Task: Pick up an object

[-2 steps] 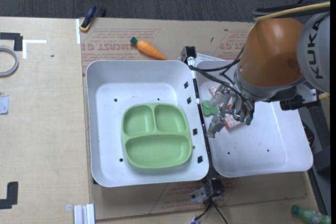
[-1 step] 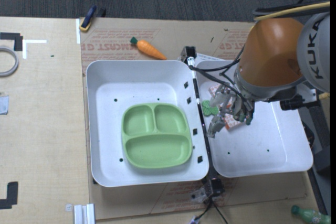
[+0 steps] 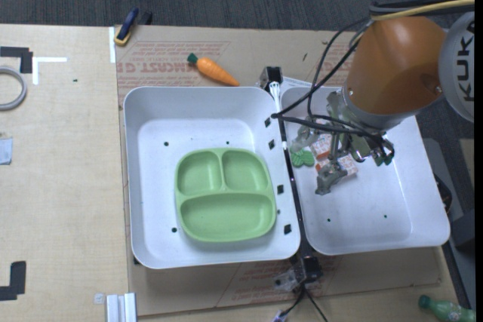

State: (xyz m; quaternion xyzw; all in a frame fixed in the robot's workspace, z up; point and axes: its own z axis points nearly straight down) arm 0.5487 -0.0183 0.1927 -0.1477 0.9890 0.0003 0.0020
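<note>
Two bins on tabletop; arm's fingers (image 3: pixel 332 176) low in right bin (image 3: pixel 392 226) amid small clutter (image 3: pixel 313 151); finger state: cannot tell; no object visibly lifted, pick not yet done; green divided plate (image 3: pixel 225 196) in left bin (image 3: pixel 151 162)

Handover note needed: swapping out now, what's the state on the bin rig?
Pincer: low inside the right white bin, over a small cluster of objects; finger state can't be judged.
Objects: small green toy piece and a red-and-white item sit beside it in that bin. Green three-compartment plastic plate lies in the left white bin. Orange toy carrot lies on the bench beyond the bins.
Done: no pick confirmed.
Left: grasp and lift one object.
</note>
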